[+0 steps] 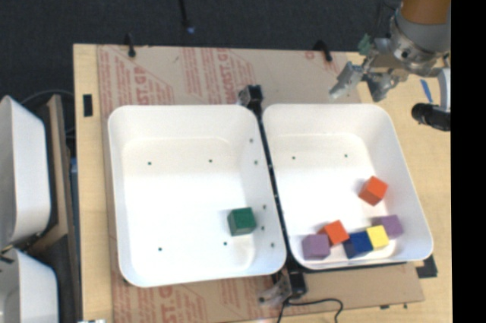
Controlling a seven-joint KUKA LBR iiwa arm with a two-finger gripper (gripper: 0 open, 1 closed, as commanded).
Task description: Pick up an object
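A green cube (241, 221) lies alone in the left bin (152, 139), near its front right corner. In the right bin (319, 131), an orange cube (373, 191) sits by the right wall. Along the front wall cluster a purple cube (316, 245), a second orange cube (335, 231), a blue cube (355, 244), a yellow cube (377, 238) and another purple cube (391, 225). My gripper (360, 86) hangs above the right bin's far rim, well away from every cube. Its fingers are spread open with nothing between them.
The bins rest on a cardboard sheet (182, 74) on the wooden bench. A black clip (251, 95) sits where the two bins meet at the back. White containers (23, 169) stand off the bench's left edge.
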